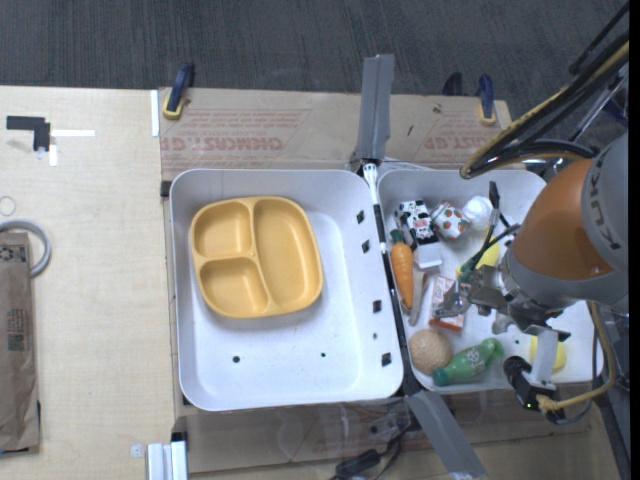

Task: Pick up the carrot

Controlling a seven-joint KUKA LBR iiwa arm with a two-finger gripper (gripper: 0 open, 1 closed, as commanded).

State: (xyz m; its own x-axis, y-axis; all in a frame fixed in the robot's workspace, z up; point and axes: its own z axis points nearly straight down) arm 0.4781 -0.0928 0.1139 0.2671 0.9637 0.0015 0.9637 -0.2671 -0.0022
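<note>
Carrot (402,273) beside cow-patterned toy (414,219), unlabelled.

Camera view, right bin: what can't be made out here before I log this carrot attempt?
- Gripper: finger state unreadable, lost in clutter under the wrist.
- Right bin: its right part is covered by the arm.
- Carrot: lies along the bin's left wall; contact with the gripper not shown.
- Yellow item: mostly hidden behind the arm, identity unclear.
- Small black-and-white toy: too small to identify.
</note>
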